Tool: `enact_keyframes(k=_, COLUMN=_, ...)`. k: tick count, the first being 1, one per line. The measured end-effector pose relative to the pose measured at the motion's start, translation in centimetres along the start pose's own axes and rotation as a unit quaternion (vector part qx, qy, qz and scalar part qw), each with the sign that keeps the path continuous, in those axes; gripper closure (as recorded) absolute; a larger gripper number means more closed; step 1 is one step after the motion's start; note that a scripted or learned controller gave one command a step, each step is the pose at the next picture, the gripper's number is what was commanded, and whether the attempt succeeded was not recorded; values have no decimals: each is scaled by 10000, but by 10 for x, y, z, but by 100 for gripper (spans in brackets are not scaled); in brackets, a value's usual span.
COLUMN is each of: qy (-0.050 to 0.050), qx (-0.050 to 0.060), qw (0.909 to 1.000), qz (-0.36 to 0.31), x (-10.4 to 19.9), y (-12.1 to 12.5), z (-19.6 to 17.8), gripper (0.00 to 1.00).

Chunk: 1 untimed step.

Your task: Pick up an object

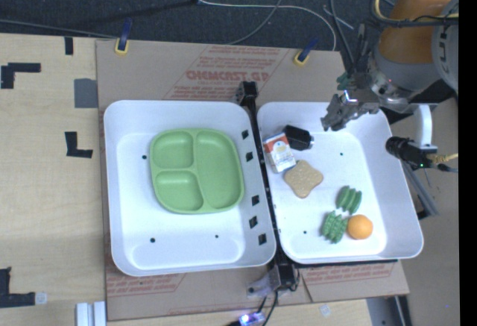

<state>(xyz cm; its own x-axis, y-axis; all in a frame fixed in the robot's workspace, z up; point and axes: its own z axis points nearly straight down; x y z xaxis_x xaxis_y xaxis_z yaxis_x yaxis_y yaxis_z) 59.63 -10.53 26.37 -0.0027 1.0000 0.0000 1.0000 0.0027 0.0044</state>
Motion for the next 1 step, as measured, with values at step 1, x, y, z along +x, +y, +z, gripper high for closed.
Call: enact_keyframes(k=1, qy=0, qx=32, qw=10000, qz=-10, x=49, y=0, z=18, gripper=100)
